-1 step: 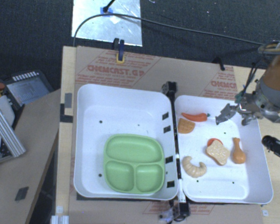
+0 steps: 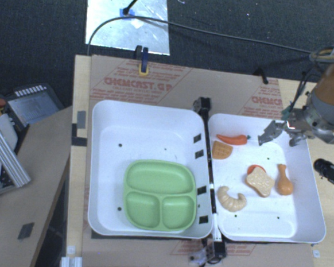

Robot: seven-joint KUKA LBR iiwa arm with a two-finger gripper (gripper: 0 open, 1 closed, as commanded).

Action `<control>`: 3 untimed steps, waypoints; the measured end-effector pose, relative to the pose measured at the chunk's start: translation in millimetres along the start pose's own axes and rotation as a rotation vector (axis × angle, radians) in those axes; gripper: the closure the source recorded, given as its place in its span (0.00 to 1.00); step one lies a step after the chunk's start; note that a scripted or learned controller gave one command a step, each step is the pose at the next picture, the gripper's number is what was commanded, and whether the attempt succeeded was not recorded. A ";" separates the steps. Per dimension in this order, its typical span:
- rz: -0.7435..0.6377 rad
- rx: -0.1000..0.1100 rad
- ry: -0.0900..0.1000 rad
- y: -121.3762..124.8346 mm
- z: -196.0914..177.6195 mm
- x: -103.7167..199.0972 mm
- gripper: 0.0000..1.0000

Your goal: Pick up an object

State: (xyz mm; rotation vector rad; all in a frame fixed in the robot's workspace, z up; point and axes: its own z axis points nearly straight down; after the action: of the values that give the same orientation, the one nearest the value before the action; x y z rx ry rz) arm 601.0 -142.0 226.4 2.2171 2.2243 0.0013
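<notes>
Hovering wide-open, empty gripper (image 2: 282,135); five toy foods (image 2: 259,181), one green tray (image 2: 160,194).

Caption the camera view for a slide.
Gripper open above the right bin of toy food; green divided plate in the left bin.

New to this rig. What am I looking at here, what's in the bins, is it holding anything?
One fixed camera looks down at a slant on a bench with two shallow white bins. The grey arm with an orange band reaches in from the right; its pincer hangs over the right bin's top edge with nothing between its fingers. The left bin holds a green divided plate. The right bin holds toy food: a carrot, an orange wedge, a bread slice, a drumstick and a croissant-like piece.
</notes>
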 end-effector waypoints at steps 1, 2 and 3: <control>-0.001 0.003 0.000 3.8 43.0 4.3 0.00; -0.003 0.004 0.001 8.0 101.4 12.1 0.00; 0.000 0.003 0.001 7.9 144.1 12.7 0.00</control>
State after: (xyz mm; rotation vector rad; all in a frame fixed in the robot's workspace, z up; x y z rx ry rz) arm 609.0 -129.2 82.3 2.2194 2.2258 -0.0018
